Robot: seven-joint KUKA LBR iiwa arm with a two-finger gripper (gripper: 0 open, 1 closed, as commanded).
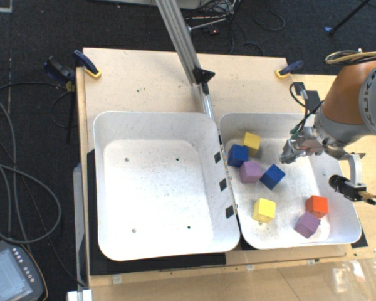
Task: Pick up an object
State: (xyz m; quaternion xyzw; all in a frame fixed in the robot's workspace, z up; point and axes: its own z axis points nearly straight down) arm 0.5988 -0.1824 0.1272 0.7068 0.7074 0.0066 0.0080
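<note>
Blue, yellow, purple and orange blocks lie in the white bin (pixel 344 231) on the right side of the frame. My end effector (pixel 291 153) hangs low over that bin, in its upper right part. The closest block is a blue cube (pixel 272 176), just below and to the left of it. I cannot tell how wide the end effector is open, and I see no block in it. So nothing is picked up yet, I think. The left bin (pixel 156 187) has no blocks.
</note>
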